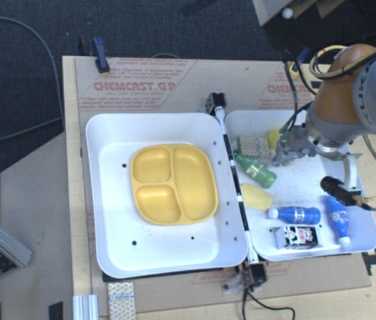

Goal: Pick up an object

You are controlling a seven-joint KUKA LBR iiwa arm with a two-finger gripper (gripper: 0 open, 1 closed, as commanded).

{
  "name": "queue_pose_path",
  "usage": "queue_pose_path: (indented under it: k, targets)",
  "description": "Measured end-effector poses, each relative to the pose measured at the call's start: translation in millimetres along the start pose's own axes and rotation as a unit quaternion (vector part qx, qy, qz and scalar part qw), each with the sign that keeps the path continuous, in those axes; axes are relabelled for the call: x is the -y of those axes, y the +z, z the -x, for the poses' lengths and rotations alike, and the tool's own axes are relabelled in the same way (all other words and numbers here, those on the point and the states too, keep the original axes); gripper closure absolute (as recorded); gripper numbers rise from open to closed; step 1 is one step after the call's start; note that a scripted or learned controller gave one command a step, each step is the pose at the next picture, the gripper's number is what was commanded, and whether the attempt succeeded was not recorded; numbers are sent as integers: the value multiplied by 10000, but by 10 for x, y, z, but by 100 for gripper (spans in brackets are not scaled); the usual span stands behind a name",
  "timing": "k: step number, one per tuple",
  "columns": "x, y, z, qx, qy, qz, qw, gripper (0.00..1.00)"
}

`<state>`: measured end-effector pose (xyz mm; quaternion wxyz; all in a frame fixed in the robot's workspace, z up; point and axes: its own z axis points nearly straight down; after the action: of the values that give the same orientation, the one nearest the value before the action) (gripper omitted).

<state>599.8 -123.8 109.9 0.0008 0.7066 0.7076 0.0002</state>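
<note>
Objects for picking lie in the right bin [368,235], a shallow white plastic tray with rounded corners: a green plastic bottle [255,169] lies on its side near the bin's left wall, tilted, with a smooth yellow banana-like piece [257,197] just below it. A blue bottle with a white cap [297,215] lies flat near the middle, and a 2nd blue bottle [338,221] lies close to its right, pointing toward the near rim. A small flat black-and-white carton [301,236] rests near the front wall, just below the 1st blue bottle. A speckled, rectangular packet [253,145] sits toward the far left corner, with a small yellow item [274,137] beside it, partly hidden. The end effector [287,151] hangs over the far part of this bin, just right of the packet and above the green bottle; how far apart its fingers stand cannot be told, and nothing can be seen held in it. The grey arm [375,79] with its glossy orange band [338,89] reaches in from the right. The left bin [101,179] holds a matte yellow plate [173,183], rounded and divided into 3 compartments. Both bins sit on a brown cardboard sheet printed with red lettering on the desk [141,79].
</note>
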Motion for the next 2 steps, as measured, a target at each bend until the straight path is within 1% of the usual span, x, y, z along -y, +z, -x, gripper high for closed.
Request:
queue_pose_path:
  k: [1,2]
  targets:
    - [1,2,0,-1,2,-1,10000,0]
    - [-518,-65,-20,1,10,-15,10000,0]
